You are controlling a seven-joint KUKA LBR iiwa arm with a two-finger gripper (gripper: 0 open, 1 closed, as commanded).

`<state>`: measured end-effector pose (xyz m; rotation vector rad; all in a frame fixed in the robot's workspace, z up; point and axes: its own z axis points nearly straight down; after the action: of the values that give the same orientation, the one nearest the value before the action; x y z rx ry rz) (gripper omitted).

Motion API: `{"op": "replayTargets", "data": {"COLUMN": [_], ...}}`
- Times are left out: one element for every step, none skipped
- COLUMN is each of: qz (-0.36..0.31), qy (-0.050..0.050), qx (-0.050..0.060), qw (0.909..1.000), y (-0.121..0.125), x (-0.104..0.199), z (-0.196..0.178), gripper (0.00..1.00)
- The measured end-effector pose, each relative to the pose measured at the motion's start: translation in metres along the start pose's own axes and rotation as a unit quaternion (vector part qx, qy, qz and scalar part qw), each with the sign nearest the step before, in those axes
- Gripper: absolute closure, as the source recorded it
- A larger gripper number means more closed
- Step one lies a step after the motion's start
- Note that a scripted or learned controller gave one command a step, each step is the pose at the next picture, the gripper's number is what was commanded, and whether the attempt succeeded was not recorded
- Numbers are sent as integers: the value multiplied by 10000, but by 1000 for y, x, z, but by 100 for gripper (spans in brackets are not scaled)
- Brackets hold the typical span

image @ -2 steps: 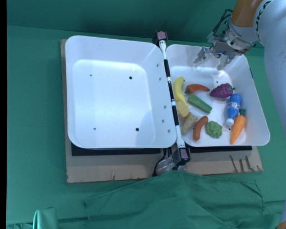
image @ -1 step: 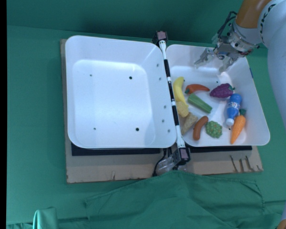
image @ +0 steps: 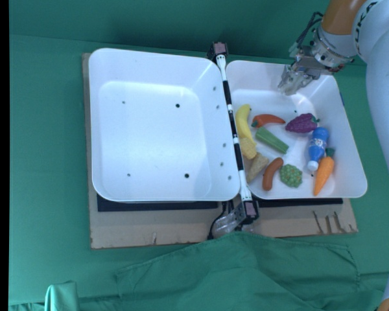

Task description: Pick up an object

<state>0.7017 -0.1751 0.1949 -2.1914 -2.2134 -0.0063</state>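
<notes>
The right bin (image: 350, 173) holds several toy foods: a yellow banana (image: 244, 120), a red chili pepper (image: 268, 119), a purple grape bunch (image: 301, 123), a green stick (image: 271, 140), a blue and white bottle (image: 318, 146), an orange carrot (image: 323, 173), a brown sausage (image: 271, 173), a green bumpy ball (image: 290, 175), a yellow corn piece (image: 248, 148) and a tan wedge (image: 257, 166). My gripper (image: 290, 85) hangs over the bin's far edge, above and behind the grapes and chili. Nothing shows between its fingers.
The left bin (image: 117, 167) sits beside it, split off by a black and white divider bar (image: 231, 118). Both rest on a cardboard sheet (image: 149, 233) over green cloth. A crumpled green cloth (image: 246, 274) lies in front.
</notes>
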Motion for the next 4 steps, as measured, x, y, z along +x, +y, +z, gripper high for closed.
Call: {"op": "replayTargets", "data": {"qz": [22,33,71,104], "qy": [-19,-32,-165,-219], "qx": [-43,-82,-60,-60], "qw": [10000,10000,9998,9997], "y": [1,3,-1,-3], "x": [-3,-3,22,38], "z": [-15,-30,9,11], "gripper": [100,100,100,100]}}
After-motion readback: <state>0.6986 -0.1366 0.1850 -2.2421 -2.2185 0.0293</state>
